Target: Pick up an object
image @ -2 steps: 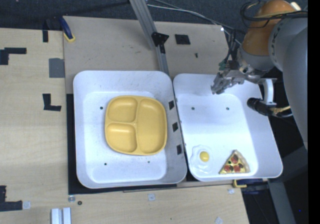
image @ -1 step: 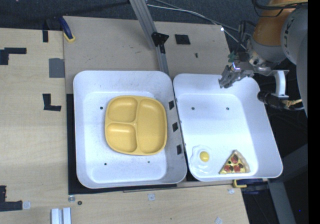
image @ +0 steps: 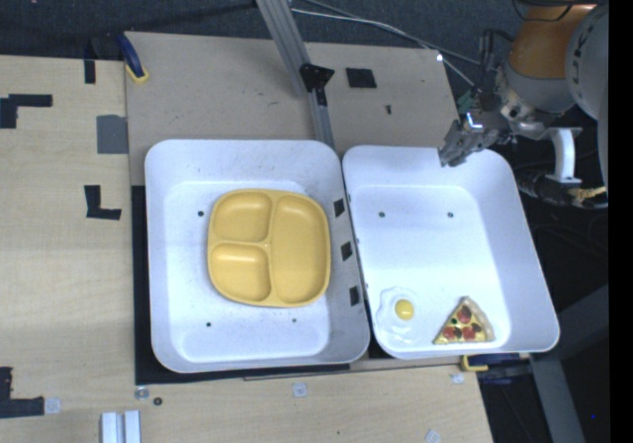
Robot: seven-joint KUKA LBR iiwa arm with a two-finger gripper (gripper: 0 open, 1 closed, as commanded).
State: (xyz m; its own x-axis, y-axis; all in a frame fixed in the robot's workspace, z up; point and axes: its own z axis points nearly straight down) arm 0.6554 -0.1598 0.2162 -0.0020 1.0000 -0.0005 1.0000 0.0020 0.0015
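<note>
- Three candidates for lifting are seen: a yellow divided plate (image: pixel 269 247) in the left bin (image: pixel 168 233), and a toy fried egg (image: pixel 399 313) and a toy pizza slice (image: pixel 463 323) in the right bin (image: pixel 514 233).
- The egg and the pizza slice lie toward six o'clock in the right bin, close to its near wall, the egg at nine o'clock of the slice, the two apart.
- The gripper (image: pixel 457 147) is seen at about one o'clock of the right bin, over its far rim, well apart from all three things.
- Whether it is spread or closed cannot be told; nothing is seen held in it.
- The egg and slice are judged light, stiff and very flat, so their edges are hard to catch; the raised yolk is the likelier hold.
- The plate is judged light, rigid and smooth; its raised rim or a divider ridge is best pinched, with slipping to be expected.
</note>
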